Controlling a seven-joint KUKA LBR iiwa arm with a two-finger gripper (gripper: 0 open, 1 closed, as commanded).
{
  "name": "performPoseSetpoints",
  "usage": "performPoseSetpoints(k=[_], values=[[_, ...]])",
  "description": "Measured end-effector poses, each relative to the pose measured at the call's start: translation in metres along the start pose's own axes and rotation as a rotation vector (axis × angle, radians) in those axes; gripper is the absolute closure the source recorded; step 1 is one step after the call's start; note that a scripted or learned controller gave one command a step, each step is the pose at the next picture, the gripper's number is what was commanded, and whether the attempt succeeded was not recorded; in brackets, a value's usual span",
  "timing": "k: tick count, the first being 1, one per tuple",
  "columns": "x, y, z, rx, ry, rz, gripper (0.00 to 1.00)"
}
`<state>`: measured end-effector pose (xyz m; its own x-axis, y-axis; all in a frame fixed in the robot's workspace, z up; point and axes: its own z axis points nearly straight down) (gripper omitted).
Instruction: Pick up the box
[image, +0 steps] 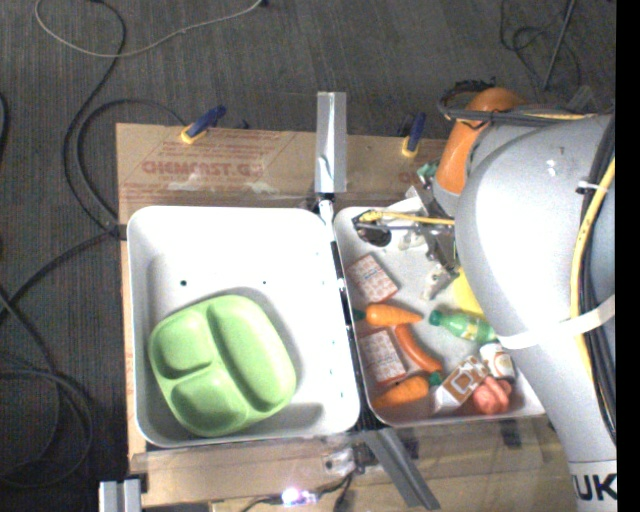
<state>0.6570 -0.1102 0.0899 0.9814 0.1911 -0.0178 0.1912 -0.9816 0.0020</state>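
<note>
In the right bin (352, 228) lie two small pink-patterned boxes, one near the back left (368, 277) and one further forward (381, 353). A brown and white carton (462, 381) sits near the front right. My gripper (437, 270) hangs over the back half of this bin, to the right of the back box and apart from it. Nothing shows in its grasp. The big grey arm (535, 240) hides the bin's right side.
Two carrots (393, 316) (405, 391), a sausage (418, 348), a green bottle (462, 325), a yellow item (466, 296) and a pink item (490, 397) crowd the right bin. The left bin (150, 235) holds a green divided plate (222, 362).
</note>
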Motion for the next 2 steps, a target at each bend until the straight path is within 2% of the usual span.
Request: performPoseSetpoints(k=[2], values=[[0.0006,0.0016,-0.0002,0.005,-0.002,-0.004,0.00]])
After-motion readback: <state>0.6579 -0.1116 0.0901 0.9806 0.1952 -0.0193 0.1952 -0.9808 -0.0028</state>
